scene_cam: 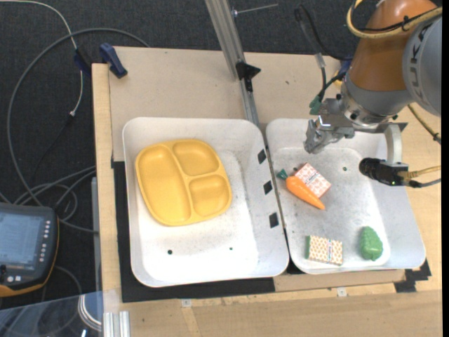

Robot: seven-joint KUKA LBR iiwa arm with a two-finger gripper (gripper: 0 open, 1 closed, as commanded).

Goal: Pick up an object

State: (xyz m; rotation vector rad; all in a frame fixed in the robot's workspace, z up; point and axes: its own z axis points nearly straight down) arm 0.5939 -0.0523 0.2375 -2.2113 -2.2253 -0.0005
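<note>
Nearest the camera, along the front edge of the right bin (414, 248), a small patterned box (325, 250) is lying flat, and just beside it, toward the bin's right corner, a green lump (371, 243) (possibly a toy vegetable) is sitting on its own. A little farther back, near the middle of that bin, an orange carrot (305, 191) is lying at a slant with its green tip pointing toward the divide between the bins, and a second small patterned box (312, 180) is touching it on the far side. In the left bin (203, 258), a yellow divided plate (184, 181) is lying flat, well apart from the other things. Farther still, the claw (317, 139) is hanging over the back part of the right bin, above and behind the carrot, touching nothing; whether it is apart or together I cannot tell. Beyond the bins, the bare bench (175, 83) is carrying a slanted metal rail (228, 34).
</note>
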